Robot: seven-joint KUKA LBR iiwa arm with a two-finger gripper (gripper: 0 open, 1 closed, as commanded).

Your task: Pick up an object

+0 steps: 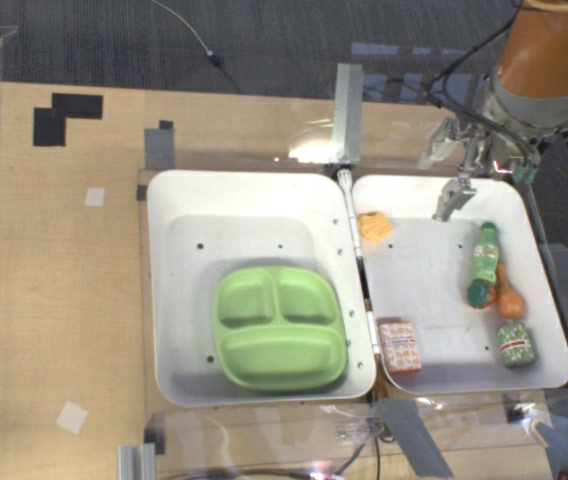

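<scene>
The right bin [434,298] holds several objects. A small orange-yellow piece [374,226] lies at its upper left, by the divider. Along the right side a green bottle [483,264] lies next to an orange piece [509,300]. Below them is a small green and red can [515,345]. A red and white box [399,346] rests at the bin's lower left corner. My gripper [448,176] hangs over the bin's upper edge, above and left of the bottle. It is open with nothing between its fingers.
The left bin [179,268] carries a green divided plate [280,326] in its lower half. A metal post [348,108] stands behind the seam between the bins. Cables run behind the arm at the upper right.
</scene>
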